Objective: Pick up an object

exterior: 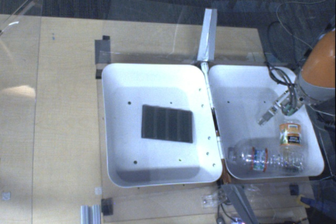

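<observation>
In the right bin (pixel 236 86) a clear plastic bottle (pixel 262 158) with a blue and red label lies on its side along the front wall. A small bottle (pixel 290 134) with a yellow label rests just behind its right end. My gripper (pixel 266 116) reaches in from the right and hangs over the middle of this bin, pointing down and left. It is a little left of and behind the small bottle, and nothing shows in it. The grey wrist and orange band (pixel 321 63) sit above the bin's right wall.
The left bin (pixel 121 86) holds a flat dark ribbed pad (pixel 167 124) at its middle. A metal post (pixel 208 34) stands behind the seam between the bins. Cables (pixel 278 73) loop at the right bin's back right corner.
</observation>
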